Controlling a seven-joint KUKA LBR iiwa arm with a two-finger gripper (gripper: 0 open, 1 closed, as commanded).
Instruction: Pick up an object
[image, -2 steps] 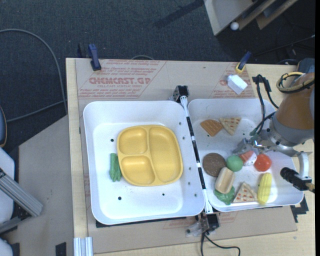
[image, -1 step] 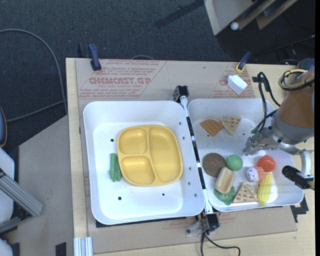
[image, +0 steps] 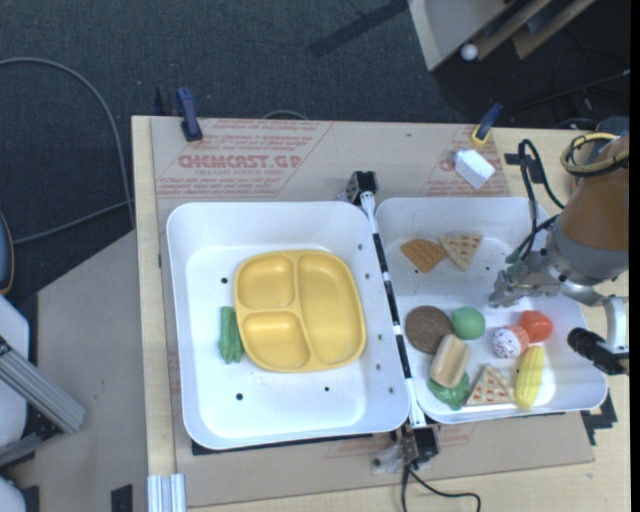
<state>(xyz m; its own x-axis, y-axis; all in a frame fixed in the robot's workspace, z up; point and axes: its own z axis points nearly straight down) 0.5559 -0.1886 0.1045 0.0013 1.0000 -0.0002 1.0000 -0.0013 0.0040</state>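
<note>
gripper (image: 512, 290) over right bin (image: 440, 225), finger state cannot tell | toy foods cluster near side, green ball (image: 467, 322) | left bin (image: 200, 300): yellow tray (image: 298, 308), 3 compartments

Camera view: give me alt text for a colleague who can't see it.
The grey arm's claw hovers over the right bin, above a cluster of toy food. The left bin holds a yellow divided plate with a green piece beside it.
</note>
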